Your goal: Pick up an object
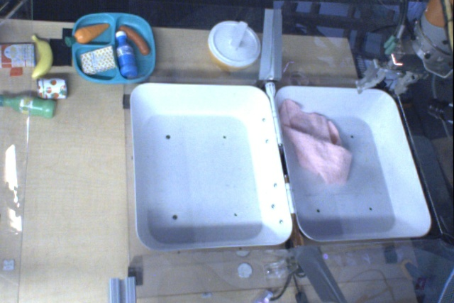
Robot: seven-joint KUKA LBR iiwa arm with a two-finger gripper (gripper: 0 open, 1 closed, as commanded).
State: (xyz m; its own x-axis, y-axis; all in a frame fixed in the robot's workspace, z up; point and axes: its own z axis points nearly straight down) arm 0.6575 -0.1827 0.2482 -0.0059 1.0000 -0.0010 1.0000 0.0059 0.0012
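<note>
The hand (383, 78) is hanging over the far right corner of the right bin (397, 220), and it is not touching anything. It is too small and too blurred here, so I cannot tell whether it is released or clenched.

The pink cloth (317, 144) is lying in the left half of the right bin, near the wall that is next to the left bin (206, 223), well apart from the hand.

I think a few things could be going wrong from here. The cloth is soft and flat, so the hand could be closing above it or pinching only a thin fold that is slipping out when lifting. It is also lying close to the bin wall, so the hand could be hitting the rim.

The cloth is looking crumpled, pale pink, with folds, thicker at its lower right part.
</note>
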